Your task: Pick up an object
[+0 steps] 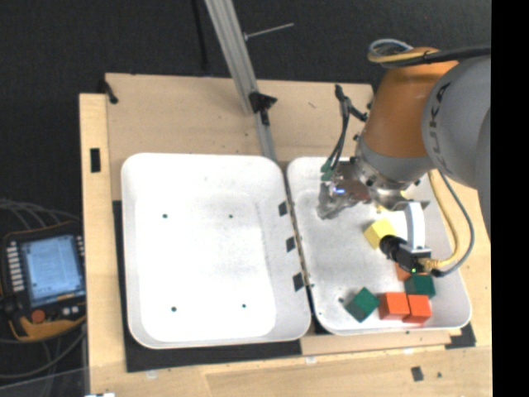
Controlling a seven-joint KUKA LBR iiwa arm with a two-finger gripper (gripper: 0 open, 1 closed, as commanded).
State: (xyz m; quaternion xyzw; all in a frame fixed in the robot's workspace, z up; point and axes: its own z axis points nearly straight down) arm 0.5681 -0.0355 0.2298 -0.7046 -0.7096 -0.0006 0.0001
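Currently the grey arm with the orange band is reaching into the right bin from the two o'clock side, and its gripper is hanging low over the bin's upper left part, close to the strip where the two bins meet. The metal end is blurring against the white floor, so I cannot tell how far the gripper is open, and nothing is showing in its grasp.

The candidate objects are sitting well apart from it, toward five o'clock. A yellow block is lying just beside a black fitting on the arm's cable side. Farther down, a green block is resting tilted near the bin's lower rim, with two orange blocks touching side by side at its three o'clock and a darker green block just above them. They are probably clustering there because the bin's lower right corner is catching whatever slides.

The left bin is lying at nine o'clock with only small dark specks on its floor.

By my judgement the pick is not yet made: the gripper is hovering over bare floor, so a try here would likely close on nothing.
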